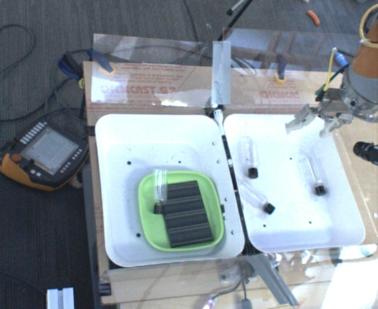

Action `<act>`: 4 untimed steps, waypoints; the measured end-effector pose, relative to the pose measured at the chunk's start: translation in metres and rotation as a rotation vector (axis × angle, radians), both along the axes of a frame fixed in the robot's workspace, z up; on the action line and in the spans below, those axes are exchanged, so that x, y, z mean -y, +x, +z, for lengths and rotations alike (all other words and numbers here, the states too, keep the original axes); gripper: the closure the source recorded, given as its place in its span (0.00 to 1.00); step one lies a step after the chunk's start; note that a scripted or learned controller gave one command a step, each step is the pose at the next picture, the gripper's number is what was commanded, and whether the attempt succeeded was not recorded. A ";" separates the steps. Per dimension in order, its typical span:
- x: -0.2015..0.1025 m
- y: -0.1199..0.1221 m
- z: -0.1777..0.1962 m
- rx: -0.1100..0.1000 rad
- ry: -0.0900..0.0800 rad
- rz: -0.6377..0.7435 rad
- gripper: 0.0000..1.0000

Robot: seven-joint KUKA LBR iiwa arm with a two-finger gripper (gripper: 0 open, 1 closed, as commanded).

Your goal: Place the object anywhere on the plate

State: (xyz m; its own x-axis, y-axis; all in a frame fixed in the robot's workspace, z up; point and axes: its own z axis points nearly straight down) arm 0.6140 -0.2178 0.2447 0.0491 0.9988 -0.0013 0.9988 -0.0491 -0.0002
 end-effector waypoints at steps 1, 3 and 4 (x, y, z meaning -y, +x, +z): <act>0.001 0.006 -0.012 -0.001 -0.003 -0.019 0.00; -0.004 -0.003 -0.013 -0.001 0.000 -0.089 0.00; -0.016 0.000 0.008 0.000 0.001 -0.116 0.00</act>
State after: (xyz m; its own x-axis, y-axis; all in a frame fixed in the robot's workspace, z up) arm 0.6138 -0.2018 0.2530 0.1644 0.9864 -0.0007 0.9864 -0.1644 0.0002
